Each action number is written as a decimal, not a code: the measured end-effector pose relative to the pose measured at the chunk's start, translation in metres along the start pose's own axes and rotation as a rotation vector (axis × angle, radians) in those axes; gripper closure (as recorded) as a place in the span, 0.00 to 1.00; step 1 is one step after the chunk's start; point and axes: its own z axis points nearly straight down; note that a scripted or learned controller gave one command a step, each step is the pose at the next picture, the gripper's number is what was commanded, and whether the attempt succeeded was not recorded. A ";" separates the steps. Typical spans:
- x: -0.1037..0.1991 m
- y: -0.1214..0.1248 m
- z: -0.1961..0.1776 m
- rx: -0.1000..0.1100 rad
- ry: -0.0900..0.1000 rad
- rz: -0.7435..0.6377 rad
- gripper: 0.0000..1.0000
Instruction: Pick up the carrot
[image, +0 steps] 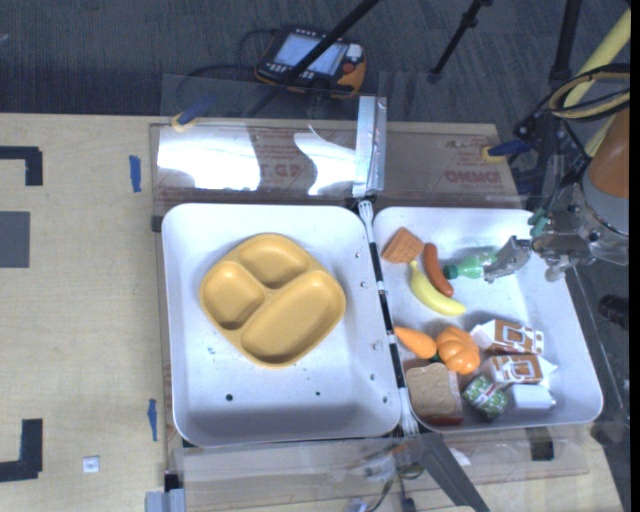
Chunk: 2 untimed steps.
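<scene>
Carrot (416, 342), one, orange, tapered: it is found in the right-hand bin (578, 330), down-frame and to the left of the gripper (512, 256), near the divider between the bins, and it is judged that the coming reach must run that way. Its long axis is laid roughly left to right across the frame, slightly slanted, the thin end toward the divider, the thick end touching a small orange pumpkin-like fruit (458, 350). Gripper, one, on the single arm: it is seen above the bin's upper right part, just beside a green bottle (470, 266); whether the fingers are apart or together cannot be told, the view being poor there. Between gripper and carrot are counted one banana (430, 290) and one sausage (436, 270). Also counted: one yellow divided plate (272, 298) in the left-hand bin, well apart from the gripper; two bins.
</scene>
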 end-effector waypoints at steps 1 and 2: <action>0.046 -0.011 0.119 -0.002 -0.001 -0.113 0.00; 0.033 -0.046 0.145 -0.046 0.000 0.007 0.00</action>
